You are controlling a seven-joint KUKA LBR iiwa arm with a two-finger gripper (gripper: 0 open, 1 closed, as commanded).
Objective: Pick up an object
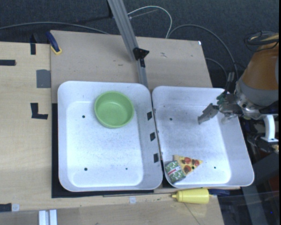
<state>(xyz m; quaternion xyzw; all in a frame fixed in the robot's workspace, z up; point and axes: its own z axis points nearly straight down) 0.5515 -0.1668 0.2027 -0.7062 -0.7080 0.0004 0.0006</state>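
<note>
Camera view: the gripper point(209, 113) hangs over the upper right part of the right bin point(234, 139), with nothing between its fingers; whether they stand wide or narrow I cannot tell. Below the jaws and a little left, well apart, a pizza slice point(189, 163) lies beside a green packet point(174, 171) at the bin's near edge. Far left of the jaws, a bowl point(114, 109) sits in the left bin point(70, 139). A yellow bottle point(193, 196) lies on the bench beyond the near rim.
</note>
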